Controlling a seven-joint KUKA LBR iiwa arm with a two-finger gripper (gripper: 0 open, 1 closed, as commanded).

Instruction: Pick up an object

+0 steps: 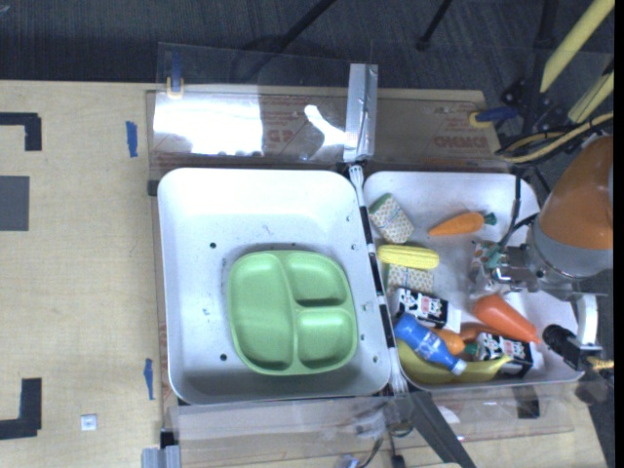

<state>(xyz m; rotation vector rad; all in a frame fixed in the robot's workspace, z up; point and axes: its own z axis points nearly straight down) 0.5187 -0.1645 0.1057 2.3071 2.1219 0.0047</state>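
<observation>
Reaching over the right bin [444, 179], still at the approach step

We judge that nothing has been picked yet: our gripper [494, 266] hangs low above bare bin floor near the middle-right of the right bin, under the grey wrist with its orange band, and we cannot tell how it is set. Candidates lie all around it: a small carrot [458, 224] just up and left, a larger carrot [505, 318] just below, a corn cob [408, 256] to the left, and a crowded heap at the near wall with a blue bottle [429, 343] lying on a banana [450, 370]. The left bin [195, 261] carries only a green divided plate [291, 309]. Next, we think, comes settling on one target, most easily a carrot lying apart from the heap, centring over it and descending.
</observation>
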